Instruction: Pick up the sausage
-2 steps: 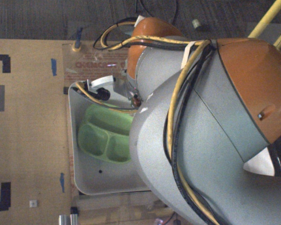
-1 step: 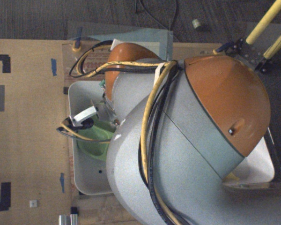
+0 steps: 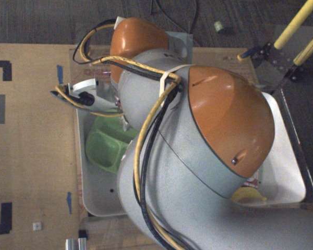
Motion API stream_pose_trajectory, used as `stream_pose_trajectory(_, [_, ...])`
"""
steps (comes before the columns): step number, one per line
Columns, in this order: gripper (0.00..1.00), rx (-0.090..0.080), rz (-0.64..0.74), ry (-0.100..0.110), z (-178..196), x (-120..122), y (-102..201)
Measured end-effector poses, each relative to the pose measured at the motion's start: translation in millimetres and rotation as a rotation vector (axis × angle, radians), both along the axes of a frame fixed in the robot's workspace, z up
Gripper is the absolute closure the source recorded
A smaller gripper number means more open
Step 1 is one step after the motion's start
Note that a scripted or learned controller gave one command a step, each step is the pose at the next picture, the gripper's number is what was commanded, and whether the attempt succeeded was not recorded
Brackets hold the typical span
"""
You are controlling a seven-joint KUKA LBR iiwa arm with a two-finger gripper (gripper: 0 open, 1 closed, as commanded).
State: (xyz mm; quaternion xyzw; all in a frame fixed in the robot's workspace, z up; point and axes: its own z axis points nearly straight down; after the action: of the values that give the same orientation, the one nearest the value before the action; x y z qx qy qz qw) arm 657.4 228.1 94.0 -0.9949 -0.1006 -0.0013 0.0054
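The grey arm (image 3: 198,155) with its orange bands stretches across both bins and covers most of them. Its wrist (image 3: 133,46) is over the far end of the left bin (image 3: 96,199). A white and black fitting with yellow cables (image 3: 78,94) sticks out to the left of the wrist, above that bin's far left corner. The arm's bulk hides whatever lies beneath the wrist.
A green container (image 3: 103,149) sits in the left bin, half under the arm. In the right bin (image 3: 289,165), a yellow item (image 3: 249,195) and a red and white item (image 3: 252,183) peek out beside the arm. Yellow-handled tools (image 3: 297,20) lie beyond the bins, far right.
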Motion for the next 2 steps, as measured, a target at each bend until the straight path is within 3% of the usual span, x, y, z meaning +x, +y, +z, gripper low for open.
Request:
stream_pose_trajectory(1, [1.0, -0.002, 0.168, 0.002, 0, 3, -3])
stream_pose_trajectory(2, [1.0, 0.005, 0.013, -0.003, 0, -21, -58])
